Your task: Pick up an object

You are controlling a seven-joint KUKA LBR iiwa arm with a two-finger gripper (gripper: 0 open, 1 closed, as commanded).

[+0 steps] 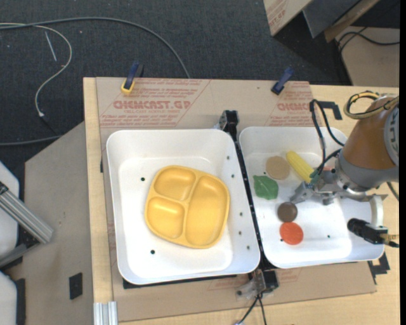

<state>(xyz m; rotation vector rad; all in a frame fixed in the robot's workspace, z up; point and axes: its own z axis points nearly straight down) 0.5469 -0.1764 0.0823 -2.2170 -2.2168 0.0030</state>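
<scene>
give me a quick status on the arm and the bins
Gripper low in right bin, among the items. Nothing seen held. Brown disc beside it, red disc, green piece, yellow piece close by.

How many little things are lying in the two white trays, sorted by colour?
Yellow: 2, the divided plate and a small yellow piece
Tan: 1
Green: 1
Brown: 1
Orange-red: 1
Total: 6

A robot lab, probably: a board bench held by blue clamps, two white bins side by side, loose cables across dark carpet, cardboard boxes behind, and an aluminium rail.
</scene>
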